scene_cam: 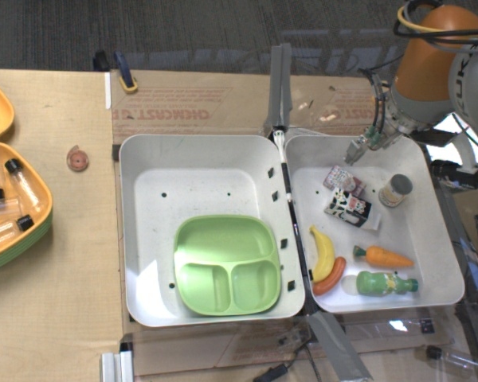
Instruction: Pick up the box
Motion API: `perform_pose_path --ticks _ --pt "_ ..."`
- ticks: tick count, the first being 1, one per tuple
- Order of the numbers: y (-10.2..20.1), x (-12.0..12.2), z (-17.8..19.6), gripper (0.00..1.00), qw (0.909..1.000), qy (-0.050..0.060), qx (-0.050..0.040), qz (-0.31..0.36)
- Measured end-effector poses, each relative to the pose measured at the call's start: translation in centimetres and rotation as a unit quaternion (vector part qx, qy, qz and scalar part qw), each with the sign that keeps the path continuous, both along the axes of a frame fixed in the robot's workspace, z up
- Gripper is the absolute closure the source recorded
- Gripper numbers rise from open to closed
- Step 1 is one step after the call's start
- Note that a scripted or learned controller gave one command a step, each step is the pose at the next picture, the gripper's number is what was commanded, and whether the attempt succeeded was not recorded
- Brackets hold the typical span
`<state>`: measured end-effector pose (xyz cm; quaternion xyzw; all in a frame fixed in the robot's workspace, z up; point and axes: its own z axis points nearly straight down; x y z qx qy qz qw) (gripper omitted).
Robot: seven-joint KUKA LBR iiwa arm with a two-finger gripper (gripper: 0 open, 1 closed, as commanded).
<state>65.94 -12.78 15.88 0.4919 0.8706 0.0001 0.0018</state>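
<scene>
1 gripper (360,151) hovers above box (349,206) — apart.

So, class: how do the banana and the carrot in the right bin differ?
The banana is yellow and curved; the carrot is orange and straight, with a green end. The banana runs mostly up and down the picture by the bin's left wall, touching a red item; the carrot lies nearly crosswise, nearer the middle, just above the green bottle. Both lie flat in the right bin.

arm (430,62): enters from right, wrist angled down-left | gripper (358,151): low, tips pointing down-left
</scene>
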Motion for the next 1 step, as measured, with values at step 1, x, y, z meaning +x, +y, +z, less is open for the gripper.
perform_pose_path --ticks 1 --pt "2.81 -0.02 -4.19 1.0 0.996 0.001 0.0004 0.089"
